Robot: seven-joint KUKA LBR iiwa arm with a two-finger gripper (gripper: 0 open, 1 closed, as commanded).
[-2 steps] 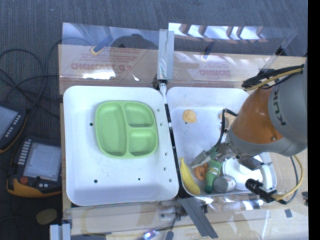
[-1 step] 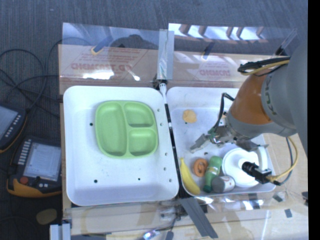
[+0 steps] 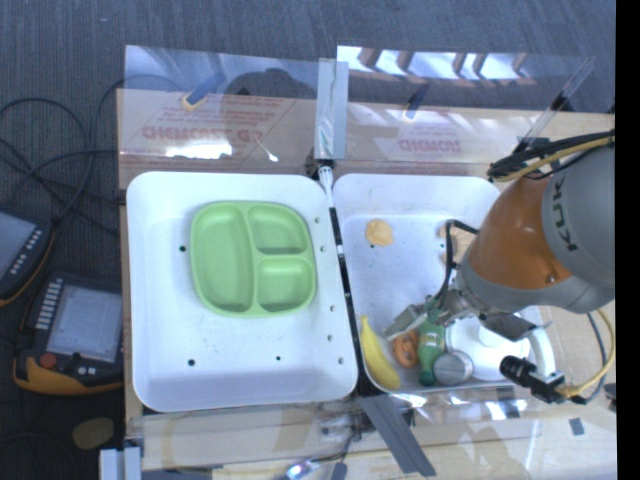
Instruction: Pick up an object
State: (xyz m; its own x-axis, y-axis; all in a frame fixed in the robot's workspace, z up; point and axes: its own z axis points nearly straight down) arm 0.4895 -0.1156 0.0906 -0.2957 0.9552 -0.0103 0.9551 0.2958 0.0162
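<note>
Left bin [image 3: 150,268]: divided plate [image 3: 253,258] lying near its middle. Right bin [image 3: 400,193]: cookie [image 3: 379,233] toward the far left; banana [image 3: 377,353], small fruit [image 3: 405,349], bottle [image 3: 430,346] and round lid [image 3: 453,368] clustered at the near edge, banana leftmost, gripper [image 3: 432,313] above the cluster.
</note>
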